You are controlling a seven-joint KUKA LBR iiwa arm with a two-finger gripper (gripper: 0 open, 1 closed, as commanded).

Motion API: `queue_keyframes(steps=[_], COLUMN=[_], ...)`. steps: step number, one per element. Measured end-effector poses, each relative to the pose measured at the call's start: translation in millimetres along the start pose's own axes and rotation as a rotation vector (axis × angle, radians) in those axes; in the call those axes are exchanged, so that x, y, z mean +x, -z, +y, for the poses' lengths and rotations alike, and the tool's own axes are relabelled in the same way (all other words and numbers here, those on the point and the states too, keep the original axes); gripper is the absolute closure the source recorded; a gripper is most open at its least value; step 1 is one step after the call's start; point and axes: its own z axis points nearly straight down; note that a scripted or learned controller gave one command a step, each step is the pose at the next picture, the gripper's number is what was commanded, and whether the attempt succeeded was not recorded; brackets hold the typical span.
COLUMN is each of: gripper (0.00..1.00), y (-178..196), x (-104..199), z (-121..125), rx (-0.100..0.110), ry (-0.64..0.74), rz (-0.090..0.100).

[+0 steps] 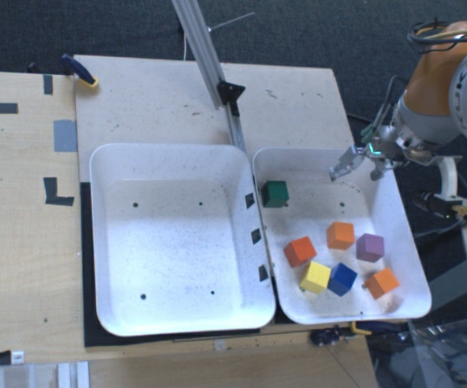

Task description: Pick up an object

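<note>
Scanning from the near rim of the right bin (403, 241): a loose cluster of small blocks lies on its floor. Nearest are the yellow cube (315, 277), the blue cube (342, 279) touching it, and an orange cube (382, 282) just beside the near-right wall. Behind them sit a red-orange cube (300, 250), a second orange cube (340, 235) and a purple cube (369, 247). Farther back, well apart from the cluster and close to the divider wall, stands a green cube (275, 193) alone.

The left bin (104, 217) shows bare speckled white floor. Both bins rest on the table (136, 103).

Farthest back on the right, the hand (348, 166) hangs over the far-right corner of the right bin, tilted, below the grey wrist and orange band of the arm (431, 95). Its fingers appear slightly apart, with nothing visible between them; it touches no cube.

Step in hand, as I judge it: approach, no grasp made yet. Any cube would serve as the object. The green one looks the easiest target, being isolated with free space on most sides; the cluster risks nudging neighbours. Next move calls for travelling leftward over the chosen cube, squaring the fingers to its faces, then descending.
</note>
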Motion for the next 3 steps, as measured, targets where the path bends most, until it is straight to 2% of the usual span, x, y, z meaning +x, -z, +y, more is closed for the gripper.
queue_keyframes(steps=[1, 2, 3], gripper=[0.0, 0.0, 0.0], y=[3, -61, -103], x=[0, 4, 5], z=[1, 2, 1], rx=[-0.004, 0.001, 0.0], ry=[0.001, 0.001, 0.001], rz=[-0.003, -0.001, -0.002])
